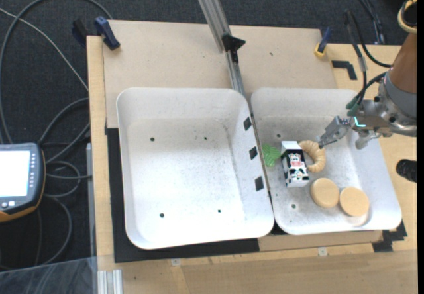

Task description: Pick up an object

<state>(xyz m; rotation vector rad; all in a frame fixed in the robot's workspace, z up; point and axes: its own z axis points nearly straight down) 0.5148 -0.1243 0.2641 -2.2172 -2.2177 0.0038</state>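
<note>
Objects cluster in the right bin (pixel 371 153); landmark is the black-and-white box (pixel 295 165) at its middle. Left of the box: green scrap (pixel 270 153). Touching the box's upper right: curved tan piece (pixel 316 155). Lower right of the box: two tan discs (pixel 324 193) (pixel 354 201). Hand (pixel 334 132) hovers up-right of the box, over the curved piece; finger spread cannot be told. Judgement: centre over one free-standing item, descend vertically, avoid neighbours.

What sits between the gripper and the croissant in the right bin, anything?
Nothing visible. The gripper hangs just up-right of the croissant, with bare bin floor between them. The black-and-white box touches the croissant's far left side; the two round discs lie below it.
</note>
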